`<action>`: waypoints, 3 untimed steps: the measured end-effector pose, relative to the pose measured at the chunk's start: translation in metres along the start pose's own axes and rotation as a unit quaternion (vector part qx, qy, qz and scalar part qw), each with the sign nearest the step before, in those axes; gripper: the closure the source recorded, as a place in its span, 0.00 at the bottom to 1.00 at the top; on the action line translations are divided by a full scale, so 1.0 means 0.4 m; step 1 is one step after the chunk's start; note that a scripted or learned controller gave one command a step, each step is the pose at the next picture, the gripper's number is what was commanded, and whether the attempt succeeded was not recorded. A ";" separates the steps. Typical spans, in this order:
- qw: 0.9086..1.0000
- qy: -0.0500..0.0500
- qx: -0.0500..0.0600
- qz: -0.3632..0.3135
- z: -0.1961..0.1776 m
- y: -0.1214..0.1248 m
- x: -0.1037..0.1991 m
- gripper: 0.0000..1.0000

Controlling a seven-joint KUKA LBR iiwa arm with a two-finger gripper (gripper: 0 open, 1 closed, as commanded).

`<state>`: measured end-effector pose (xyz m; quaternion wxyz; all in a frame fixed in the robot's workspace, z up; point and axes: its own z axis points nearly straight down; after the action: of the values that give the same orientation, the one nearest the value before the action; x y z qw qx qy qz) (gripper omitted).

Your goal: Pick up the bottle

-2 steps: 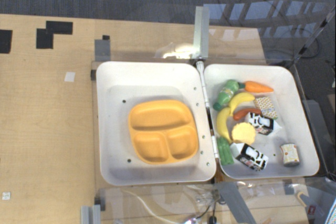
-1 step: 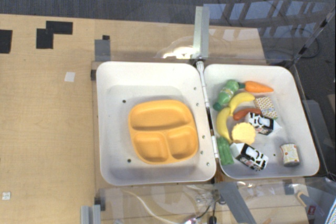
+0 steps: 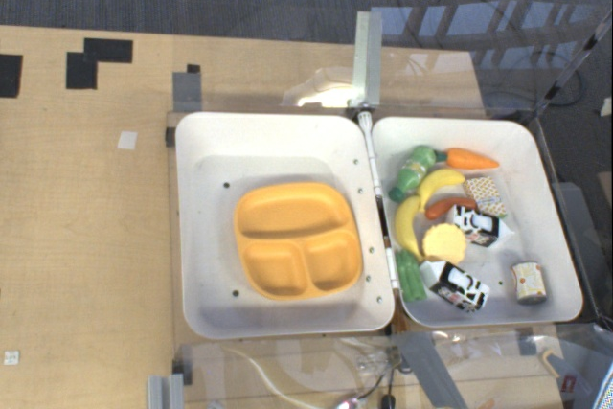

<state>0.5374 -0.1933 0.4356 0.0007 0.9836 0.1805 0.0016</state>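
In the right bin a small white bottle with black patches lies on its side near the front wall, beside a green piece. A second white-and-black container of the same look lies a little farther back, in the middle of the pile. At this size I cannot make out their caps.
The right bin also holds a carrot, two bananas, a green vegetable, a red sausage, a yellow disc, a checkered pack and a small tan can. A yellow divided plate sits in the left bin.
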 end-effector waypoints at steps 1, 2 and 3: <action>1.000 0.002 -0.001 -0.004 -0.029 -0.002 0.005 1.00; 1.000 0.001 -0.001 -0.004 -0.029 -0.002 0.005 0.00; 0.997 0.000 0.000 0.078 0.000 -0.015 -0.128 0.00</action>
<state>0.4873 -0.2058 0.4356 0.0004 0.9947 0.1029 0.0015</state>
